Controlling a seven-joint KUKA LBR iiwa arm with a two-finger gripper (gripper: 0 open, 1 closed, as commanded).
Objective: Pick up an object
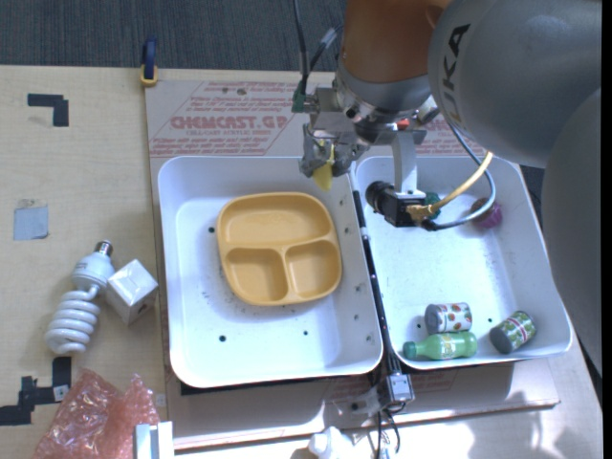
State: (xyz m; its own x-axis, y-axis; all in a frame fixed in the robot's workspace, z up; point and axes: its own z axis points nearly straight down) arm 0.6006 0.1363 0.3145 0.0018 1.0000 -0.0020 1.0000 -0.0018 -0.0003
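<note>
Seen from above the bench, the grey KUKA arm's two-finger gripper [323,161] hangs over the far rim of the left shallow white bin [186,285], pinching a small yellow object [323,172] whose shape is too small to make out. It sits clear of the yellow three-compartment plastic tray [279,248] lying flat in that bin. Judging by this, the lift is under way; a steady, straight rise would best keep the thin grip from slipping and avoid the divider between bins. In the right white bin [535,256] lie a green plastic bottle [442,347], a small red-banded can [448,316] and a green can [513,331], well apart from the gripper.
</note>
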